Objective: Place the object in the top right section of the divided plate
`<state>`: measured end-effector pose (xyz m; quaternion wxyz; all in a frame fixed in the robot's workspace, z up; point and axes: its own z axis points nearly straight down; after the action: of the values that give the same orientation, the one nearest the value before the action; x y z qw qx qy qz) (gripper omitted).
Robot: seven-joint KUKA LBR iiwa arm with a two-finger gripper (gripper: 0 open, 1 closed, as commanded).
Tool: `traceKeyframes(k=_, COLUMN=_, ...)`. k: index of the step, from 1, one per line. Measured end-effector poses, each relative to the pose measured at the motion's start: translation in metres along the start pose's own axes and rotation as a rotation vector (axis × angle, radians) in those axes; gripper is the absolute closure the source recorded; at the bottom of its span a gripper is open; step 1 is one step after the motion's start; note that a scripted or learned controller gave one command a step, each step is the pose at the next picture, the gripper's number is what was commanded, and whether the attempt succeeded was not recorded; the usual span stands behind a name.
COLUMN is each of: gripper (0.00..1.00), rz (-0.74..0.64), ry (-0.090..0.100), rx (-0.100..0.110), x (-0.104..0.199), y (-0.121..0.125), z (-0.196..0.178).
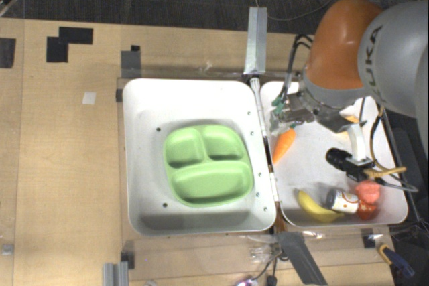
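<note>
The end effector hung low over the right bin, close to that bin's left wall, and whether it stood wide or narrow could not be told, for the wrist hid the tips. Just below it, touching or nearly so, lay the carrot, tilted with its thin end pointing down-left; nothing showed it held. The step in hand looked to be the grasp. To do it well, the grip should probably cross the carrot's thick upper end, square to its length (a slanted bite would likely squirt it out). The divided plate sat well to the left, in the left bin. A banana lay below and apart.
</note>
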<state>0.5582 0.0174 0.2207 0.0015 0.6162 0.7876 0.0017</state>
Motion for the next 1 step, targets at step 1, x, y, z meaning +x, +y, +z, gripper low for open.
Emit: traceKeyframes(k=1, gripper=1.00, rz=-0.228, ry=0.001, rx=0.000, x=0.0662, y=0.0151, z=0.0358)
